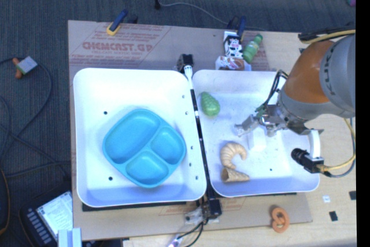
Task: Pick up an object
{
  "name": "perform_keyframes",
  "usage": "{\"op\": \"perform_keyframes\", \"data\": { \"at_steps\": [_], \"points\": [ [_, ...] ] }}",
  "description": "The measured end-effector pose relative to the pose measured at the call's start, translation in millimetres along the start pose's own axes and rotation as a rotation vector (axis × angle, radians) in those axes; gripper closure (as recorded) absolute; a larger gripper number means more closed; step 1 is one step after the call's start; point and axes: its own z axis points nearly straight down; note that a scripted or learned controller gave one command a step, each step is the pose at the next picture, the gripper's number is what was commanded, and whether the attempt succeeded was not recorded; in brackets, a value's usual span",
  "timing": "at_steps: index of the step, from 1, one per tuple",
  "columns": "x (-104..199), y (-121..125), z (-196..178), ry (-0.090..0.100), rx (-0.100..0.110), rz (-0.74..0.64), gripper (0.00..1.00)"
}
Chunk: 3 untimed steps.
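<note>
Plate (144, 147), blue with three compartments, is sitting in the left bin (92, 84), well left of the divider (196, 124) where the two bins are meeting. Right bin (289, 182) is starting just right of that divider. Green object (209, 104) is lying close to the divider, near the upper end. Croissant (232, 152) is lying lower down, a bit further right of the divider, with an ice-cream cone (235, 176) just below it and apparently touching it. Gripper (258, 123) is hovering right of the croissant, further from the divider, near the middle of the right bin. Fingers are looking spread, nothing between them. Arm (315, 87) is reaching in from the right, orange band showing. Orange ring (280, 218) is sitting on the bench below the right bin.
</note>
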Motion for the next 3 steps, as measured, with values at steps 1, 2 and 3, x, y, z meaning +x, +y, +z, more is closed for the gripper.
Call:
{"op": "perform_keyframes", "data": {
  "at_steps": [1, 2, 3],
  "points": [
    [48.1, -43.5, -12.9, 0.0, -0.003, -0.001, 0.0],
    [58.0, -67.7, 11.6, -0.005, -0.018, 0.001, 0.0],
    [57.0, -67.1, 1.2, -0.007, -0.02, 0.002, 1.0]
  ]
}}
